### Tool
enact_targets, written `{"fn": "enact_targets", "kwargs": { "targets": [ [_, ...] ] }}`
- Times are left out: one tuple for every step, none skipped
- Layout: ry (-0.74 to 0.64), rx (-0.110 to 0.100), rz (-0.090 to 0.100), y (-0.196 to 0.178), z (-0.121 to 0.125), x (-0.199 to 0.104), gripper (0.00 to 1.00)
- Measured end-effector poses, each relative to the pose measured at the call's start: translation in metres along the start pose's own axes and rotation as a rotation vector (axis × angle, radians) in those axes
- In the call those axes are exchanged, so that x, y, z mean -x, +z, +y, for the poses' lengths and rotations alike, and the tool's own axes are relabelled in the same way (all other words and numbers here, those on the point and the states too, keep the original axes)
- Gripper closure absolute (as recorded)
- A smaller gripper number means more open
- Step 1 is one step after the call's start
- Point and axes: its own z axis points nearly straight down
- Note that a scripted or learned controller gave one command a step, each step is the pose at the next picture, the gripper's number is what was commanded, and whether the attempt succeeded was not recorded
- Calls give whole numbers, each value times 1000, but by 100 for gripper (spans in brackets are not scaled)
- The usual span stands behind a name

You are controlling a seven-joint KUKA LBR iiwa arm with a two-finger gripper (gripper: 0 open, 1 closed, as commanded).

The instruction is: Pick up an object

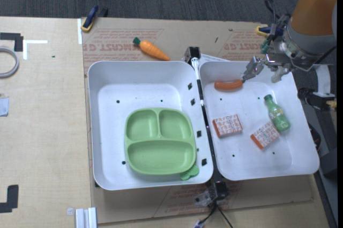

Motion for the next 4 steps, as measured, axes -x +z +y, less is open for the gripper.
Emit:
{"fn": "enact_targets", "kwargs": {
  "targets": [
    [-242,1,0,89,-30,66,0],
    [-189,1,10,162,-6,112,0],
    [-186,3,2,152,-6,115,100],
    [-219,3,-1,57,-43,67,100]
  ]
}}
